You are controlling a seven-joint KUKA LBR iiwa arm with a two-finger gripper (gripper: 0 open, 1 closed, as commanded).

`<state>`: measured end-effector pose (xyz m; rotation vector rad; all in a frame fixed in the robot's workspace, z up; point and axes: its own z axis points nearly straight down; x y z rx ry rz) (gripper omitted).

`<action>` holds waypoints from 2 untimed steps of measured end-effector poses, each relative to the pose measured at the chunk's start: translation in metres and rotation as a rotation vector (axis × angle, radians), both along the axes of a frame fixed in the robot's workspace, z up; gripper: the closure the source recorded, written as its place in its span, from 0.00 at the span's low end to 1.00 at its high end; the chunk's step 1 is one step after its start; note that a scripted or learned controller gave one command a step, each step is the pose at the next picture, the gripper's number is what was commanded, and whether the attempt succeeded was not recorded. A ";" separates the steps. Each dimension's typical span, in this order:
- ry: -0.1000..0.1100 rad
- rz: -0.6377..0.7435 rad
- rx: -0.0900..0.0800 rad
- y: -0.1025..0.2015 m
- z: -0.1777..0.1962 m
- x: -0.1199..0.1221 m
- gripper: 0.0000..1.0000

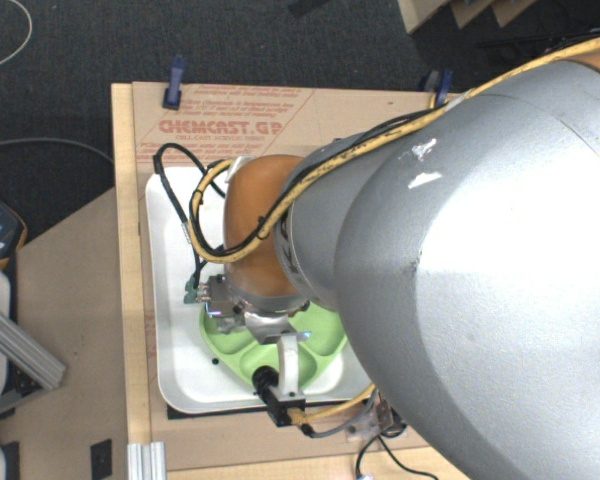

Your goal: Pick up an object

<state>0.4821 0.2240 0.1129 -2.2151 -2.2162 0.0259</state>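
Observation:
A light green, lobed plastic object (324,334) lies in the near part of the left white bin (170,288). My gripper (252,316) reaches straight down over it, below the orange band (255,218). The wrist and gripper body cover the green object's middle, so only its edges show at the left, the front and the right. From this angle I cannot see whether the gripper touches or holds it.
The grey arm (480,268) covers the right bin and most of the bench. Black and yellow cables (195,208) loop beside the wrist. A brown board (230,118) lies behind the bin, with blue clamps (173,82) at its far edge.

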 end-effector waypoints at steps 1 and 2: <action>-0.013 -0.005 0.010 -0.066 -0.023 0.096 1.00; -0.038 0.001 0.010 -0.016 -0.021 0.038 1.00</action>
